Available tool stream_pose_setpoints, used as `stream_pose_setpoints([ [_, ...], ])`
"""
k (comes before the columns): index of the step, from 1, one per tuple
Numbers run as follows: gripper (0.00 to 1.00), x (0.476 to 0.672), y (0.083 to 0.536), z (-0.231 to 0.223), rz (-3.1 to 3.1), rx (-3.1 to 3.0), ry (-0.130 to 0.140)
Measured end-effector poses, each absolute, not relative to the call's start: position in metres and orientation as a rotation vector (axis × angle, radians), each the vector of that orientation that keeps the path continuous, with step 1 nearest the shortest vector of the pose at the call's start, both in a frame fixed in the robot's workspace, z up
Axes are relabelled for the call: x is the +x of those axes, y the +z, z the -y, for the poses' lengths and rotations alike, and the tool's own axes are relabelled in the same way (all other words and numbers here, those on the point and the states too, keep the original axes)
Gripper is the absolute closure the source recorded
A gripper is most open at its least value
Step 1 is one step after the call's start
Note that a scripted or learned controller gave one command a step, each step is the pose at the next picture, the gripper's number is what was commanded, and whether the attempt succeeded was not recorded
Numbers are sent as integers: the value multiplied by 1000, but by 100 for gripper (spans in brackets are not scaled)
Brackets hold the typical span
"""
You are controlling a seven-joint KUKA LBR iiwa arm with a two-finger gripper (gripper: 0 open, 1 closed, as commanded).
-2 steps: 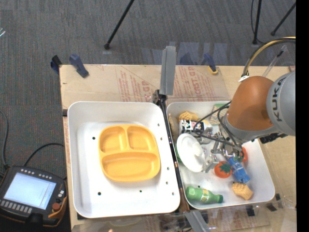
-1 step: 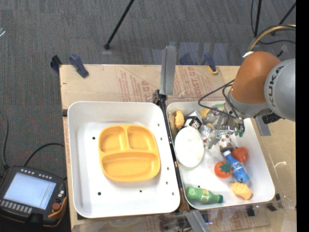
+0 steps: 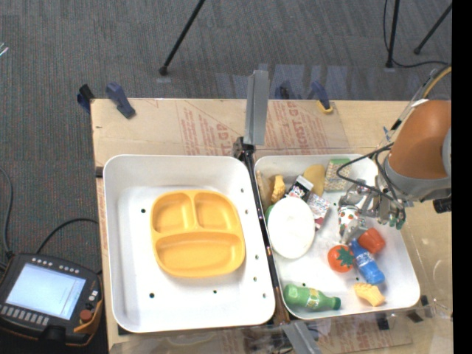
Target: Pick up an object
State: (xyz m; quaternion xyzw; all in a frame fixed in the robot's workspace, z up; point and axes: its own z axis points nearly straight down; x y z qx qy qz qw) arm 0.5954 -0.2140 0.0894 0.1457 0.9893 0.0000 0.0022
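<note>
The two-finger gripper (image 3: 352, 226) hangs just above the round red tomato toy (image 3: 340, 258); whether it's clenched or released, I can't tell.

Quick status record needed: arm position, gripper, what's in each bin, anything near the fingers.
arm: reaching in from the right, over the right bin
gripper: low over the right bin's middle; grasp not discernible
left bin: yellow divided plate
right bin: white round lid, tomato, blue bottle, green bottle, small packets
nearest the gripper: tomato, blue bottle
</note>
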Motion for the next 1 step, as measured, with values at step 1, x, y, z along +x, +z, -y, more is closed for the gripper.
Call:
stream_pose_setpoints([
  [1,0,547,89,210,-3100,485,1],
])
